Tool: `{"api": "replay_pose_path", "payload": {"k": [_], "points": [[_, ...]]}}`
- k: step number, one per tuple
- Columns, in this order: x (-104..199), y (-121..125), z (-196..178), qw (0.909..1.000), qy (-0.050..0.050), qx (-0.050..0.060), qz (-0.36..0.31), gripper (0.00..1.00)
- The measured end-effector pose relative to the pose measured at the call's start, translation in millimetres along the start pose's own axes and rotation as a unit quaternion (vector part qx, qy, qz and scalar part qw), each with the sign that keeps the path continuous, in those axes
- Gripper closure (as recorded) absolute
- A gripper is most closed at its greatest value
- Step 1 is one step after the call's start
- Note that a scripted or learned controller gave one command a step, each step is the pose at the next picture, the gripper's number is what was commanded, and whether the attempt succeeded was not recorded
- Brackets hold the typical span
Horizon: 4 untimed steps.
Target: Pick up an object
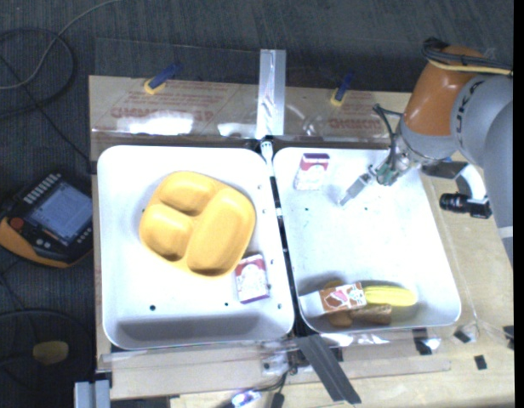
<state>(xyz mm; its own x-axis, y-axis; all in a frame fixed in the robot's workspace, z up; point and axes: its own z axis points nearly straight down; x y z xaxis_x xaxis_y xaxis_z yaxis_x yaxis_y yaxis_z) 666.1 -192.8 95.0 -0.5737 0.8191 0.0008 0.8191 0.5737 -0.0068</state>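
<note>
The two-finger metal gripper (pixel 357 189) is seen low over the right white bin (pixel 432 253), near a small pink-and-white carton (pixel 311 171); whether it is open cannot be told, and nothing is seen held. A large yellow moulded plastic tray (pixel 196 222) is lying in the left white bin (pixel 126 304).
</note>
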Motion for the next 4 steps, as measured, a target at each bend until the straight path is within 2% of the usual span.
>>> {"api": "replay_pose_path", "payload": {"k": [1,2,3,4], "points": [[0,2,-10,1.0,-0.002,-0.003,0.0,1.0],[63,38,-93,0.9999,-0.001,-0.004,0.011,1.0],[119,63,-93,0.9966,0.0,-0.004,0.082,1.0],[157,53,-120,0.9902,0.001,-0.003,0.14,1.0]]}}
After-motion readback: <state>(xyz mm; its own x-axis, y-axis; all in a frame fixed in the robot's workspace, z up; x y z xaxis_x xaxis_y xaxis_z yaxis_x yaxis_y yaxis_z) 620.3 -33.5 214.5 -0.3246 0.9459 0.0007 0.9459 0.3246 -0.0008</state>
